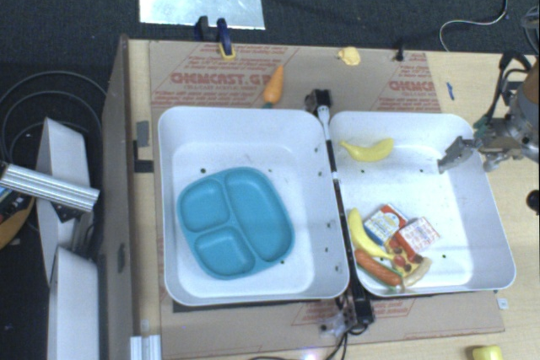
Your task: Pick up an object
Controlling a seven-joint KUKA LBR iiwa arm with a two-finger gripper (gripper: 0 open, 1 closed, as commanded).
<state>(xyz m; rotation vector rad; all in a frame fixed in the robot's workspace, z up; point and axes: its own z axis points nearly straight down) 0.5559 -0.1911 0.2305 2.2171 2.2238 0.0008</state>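
The right bin (472,206) holds a yellow banana-shaped toy (368,149) near its back left corner. Near the front left lie another yellow banana (364,233), a red sausage-like piece (377,269), and two small red-and-white packets (384,224) (417,235). My gripper (462,152) hangs over the right bin's back right part, coming in from the right edge. Nothing shows between its fingers. It is well apart from the toys.
The left bin (181,139) holds a blue divided plate (234,220). An orange carrot toy (272,86) and a small yellow piece (349,56) lie on the cardboard behind the bins. A black clamp (321,102) sits between the bins at the back.
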